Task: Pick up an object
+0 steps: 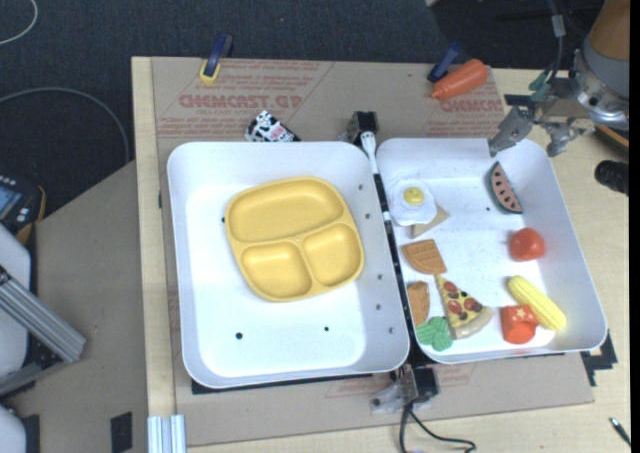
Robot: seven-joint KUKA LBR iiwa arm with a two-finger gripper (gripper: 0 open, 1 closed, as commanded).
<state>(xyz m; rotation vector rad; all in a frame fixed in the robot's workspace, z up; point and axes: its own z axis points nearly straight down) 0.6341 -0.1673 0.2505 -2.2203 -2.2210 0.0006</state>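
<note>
My gripper [530, 135] hangs with its 2 fingers spread and nothing between them, above the far edge of the right white bin [575, 241], near the red-and-green toy watermelon slice [504, 189].

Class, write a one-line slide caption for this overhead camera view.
Open gripper poised over the right bin of toy foods, above the watermelon slice; a yellow divided plate fills the left bin.

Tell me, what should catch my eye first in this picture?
Probably the big yellow divided plate, sitting alone in the left white bin. Next, the bright toy food scattered in the right bin: a fried egg, a watermelon slice, a pizza slice and corn. The robot's claw hangs over that bin's far edge.
</note>
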